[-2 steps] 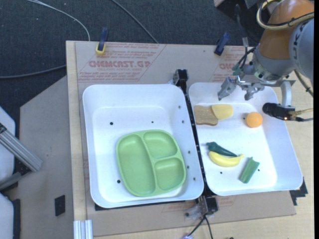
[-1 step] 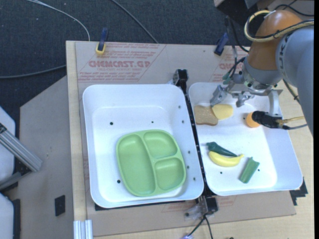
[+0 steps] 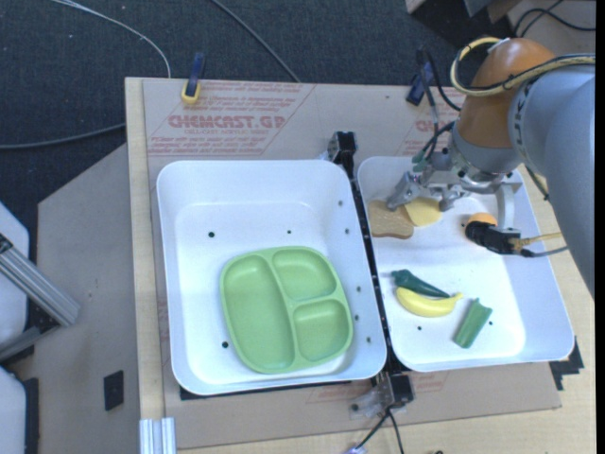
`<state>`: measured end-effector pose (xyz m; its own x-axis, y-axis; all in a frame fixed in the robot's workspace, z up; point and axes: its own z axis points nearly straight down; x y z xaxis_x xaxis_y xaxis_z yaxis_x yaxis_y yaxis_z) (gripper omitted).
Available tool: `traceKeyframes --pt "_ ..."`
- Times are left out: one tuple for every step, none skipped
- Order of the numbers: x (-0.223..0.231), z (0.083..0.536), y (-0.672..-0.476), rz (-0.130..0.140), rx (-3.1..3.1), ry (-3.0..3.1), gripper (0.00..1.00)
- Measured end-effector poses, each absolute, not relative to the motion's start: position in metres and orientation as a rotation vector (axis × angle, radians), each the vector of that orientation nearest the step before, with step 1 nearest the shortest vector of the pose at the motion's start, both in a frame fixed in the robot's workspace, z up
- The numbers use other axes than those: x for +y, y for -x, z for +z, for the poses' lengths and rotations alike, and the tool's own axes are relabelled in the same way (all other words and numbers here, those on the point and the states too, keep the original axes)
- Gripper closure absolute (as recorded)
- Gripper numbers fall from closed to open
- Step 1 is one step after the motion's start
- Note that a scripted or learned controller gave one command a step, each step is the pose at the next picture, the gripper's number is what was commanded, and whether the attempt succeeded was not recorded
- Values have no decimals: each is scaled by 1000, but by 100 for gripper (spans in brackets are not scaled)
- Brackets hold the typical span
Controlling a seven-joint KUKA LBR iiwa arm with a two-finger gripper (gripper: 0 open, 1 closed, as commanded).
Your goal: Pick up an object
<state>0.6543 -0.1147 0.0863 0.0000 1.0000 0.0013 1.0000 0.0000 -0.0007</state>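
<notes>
Jaws (image 3: 423, 189) low over the far left corner of the right bin (image 3: 539, 339), metal fingers splayed above the yellow piece (image 3: 424, 216); whether they are spread or pressing on anything cannot be told from this angle. Nothing is visibly pinched between them.

Count: two white bins, side by side on the brown board surface (image 3: 236, 121).

Left bin (image 3: 180, 216): one green divided plate (image 3: 284, 307), three compartments, lying flat toward the near side. Nothing rests on the plate.

Right bin: six loose items.
- One tan flat piece (image 3: 388, 221), like a slice of bread, against the bin's left wall, just beside the jaws.
- One pale yellow piece, touching the tan one and partly under the jaws.
- One small orange item (image 3: 481, 220) on the far right side, close to a black part of the arm's tooling.
- One dark green item (image 3: 418, 283) mid-bin.
- One banana (image 3: 427, 303), touching the dark green item's near edge.
- One light green stick (image 3: 472, 323), tilted, just right of the banana.

Grey arm (image 3: 558, 121) with orange band enters from the right.
</notes>
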Motion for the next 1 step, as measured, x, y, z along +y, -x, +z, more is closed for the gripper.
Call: traceKeyframes --pt "-114 101 -657 -12 -2227 2224 100"
